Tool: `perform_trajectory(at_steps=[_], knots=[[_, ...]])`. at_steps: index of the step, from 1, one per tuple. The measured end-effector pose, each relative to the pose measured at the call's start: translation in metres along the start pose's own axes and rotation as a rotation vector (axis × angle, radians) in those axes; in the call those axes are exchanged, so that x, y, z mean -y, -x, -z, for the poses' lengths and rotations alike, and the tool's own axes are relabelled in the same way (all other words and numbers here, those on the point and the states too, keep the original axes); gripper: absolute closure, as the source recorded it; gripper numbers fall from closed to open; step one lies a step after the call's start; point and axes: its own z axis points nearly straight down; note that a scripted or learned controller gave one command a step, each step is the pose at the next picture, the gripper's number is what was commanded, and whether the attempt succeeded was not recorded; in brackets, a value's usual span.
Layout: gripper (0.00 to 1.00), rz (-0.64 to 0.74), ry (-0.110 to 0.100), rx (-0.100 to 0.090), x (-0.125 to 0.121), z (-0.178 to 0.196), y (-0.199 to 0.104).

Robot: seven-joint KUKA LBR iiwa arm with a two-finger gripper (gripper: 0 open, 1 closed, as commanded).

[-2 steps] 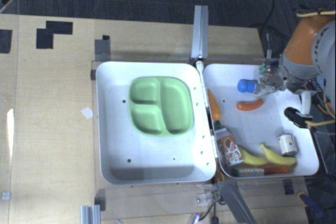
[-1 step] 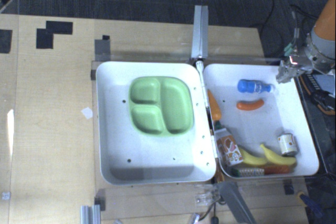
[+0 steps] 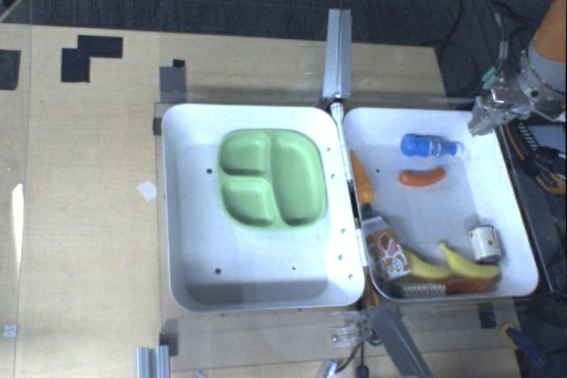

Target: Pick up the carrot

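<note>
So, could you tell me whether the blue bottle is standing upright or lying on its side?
Lying on its side: the blue bottle stretches flat across the right bin's floor, cap end toward the right.

Grey arm (image 3: pixel 542 84), orange band, silvery metal hand (image 3: pixel 489 112)

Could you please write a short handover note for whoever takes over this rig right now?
End effector: at the upper right corner of the right white bin, above its rim, holding nothing visible.
The slim orange carrot lies against the right bin's left wall, beside the divider, untouched.
Nearby in that bin: blue plastic bottle, reddish sausage, two yellow bananas, small silver can.
Done: nothing yet. Left: reach across the bin, grasp the carrot, lift it.
</note>
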Motion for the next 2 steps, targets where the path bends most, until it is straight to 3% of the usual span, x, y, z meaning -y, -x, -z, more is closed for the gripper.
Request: perform_trajectory(at_steps=[2], knots=[[1.00, 0.013, 0.012, 0.004, -0.004, 0.024, -0.003]])
